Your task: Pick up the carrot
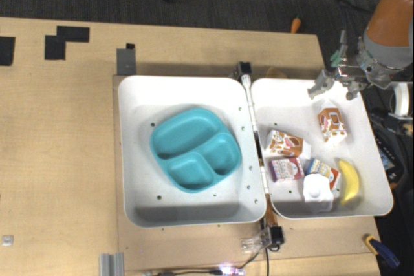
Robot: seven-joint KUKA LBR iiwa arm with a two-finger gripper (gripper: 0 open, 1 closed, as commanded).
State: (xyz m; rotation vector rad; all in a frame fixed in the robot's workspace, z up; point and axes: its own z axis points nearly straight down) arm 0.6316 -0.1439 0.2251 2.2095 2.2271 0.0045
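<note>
Gripper poised over the right bin's far edge, fingers spread apart, nothing held, teal divided tray set in left bin

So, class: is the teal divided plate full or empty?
Empty: the teal plate shows bare surface in all three compartments, lying flat in the left bin.

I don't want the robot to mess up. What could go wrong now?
1. The gripper hangs open near the orange-and-white carton, so it might grab that by mistake.
2. The banana, white bottle and purple carton lie crowded together; reaching there could knock them about.
</note>
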